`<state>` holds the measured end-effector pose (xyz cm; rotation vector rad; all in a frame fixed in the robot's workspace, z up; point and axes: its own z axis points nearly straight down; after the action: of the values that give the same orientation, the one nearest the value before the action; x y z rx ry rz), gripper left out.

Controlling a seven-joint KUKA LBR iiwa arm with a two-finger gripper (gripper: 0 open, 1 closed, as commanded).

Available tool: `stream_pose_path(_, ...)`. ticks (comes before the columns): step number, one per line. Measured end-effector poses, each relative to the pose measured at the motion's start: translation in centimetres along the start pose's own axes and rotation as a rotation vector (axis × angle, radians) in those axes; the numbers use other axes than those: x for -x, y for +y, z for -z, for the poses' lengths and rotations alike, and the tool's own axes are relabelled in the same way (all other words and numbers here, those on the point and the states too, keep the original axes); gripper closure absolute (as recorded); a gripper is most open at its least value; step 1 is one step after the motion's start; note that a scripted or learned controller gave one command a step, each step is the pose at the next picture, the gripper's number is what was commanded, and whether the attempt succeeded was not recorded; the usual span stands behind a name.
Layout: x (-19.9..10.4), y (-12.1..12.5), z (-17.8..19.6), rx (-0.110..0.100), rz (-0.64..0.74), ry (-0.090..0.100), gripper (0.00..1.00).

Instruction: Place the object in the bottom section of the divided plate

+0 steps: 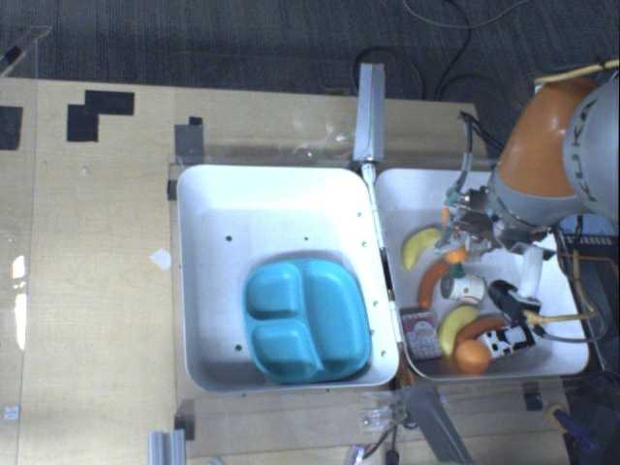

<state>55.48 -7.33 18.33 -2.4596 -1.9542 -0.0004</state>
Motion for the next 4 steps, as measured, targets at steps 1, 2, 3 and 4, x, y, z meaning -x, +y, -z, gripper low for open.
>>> stream_pose_path(1, 0.4, -4.4, 0.1, 0.001, 0.092, 0.0, 1.0)
stream_pose_path(2, -0.8, 0.4, 6.2, 0.002, -0.097, 0.0, 1.0)
stream_pose_path(3, 2.4, 4.1, -5.1, -0.001, -0.168, 0.0, 1.0)
stream_pose_path(4, 4.6, 11.9, 6.2, 0.004, -0.464, 0.0, 1.0)
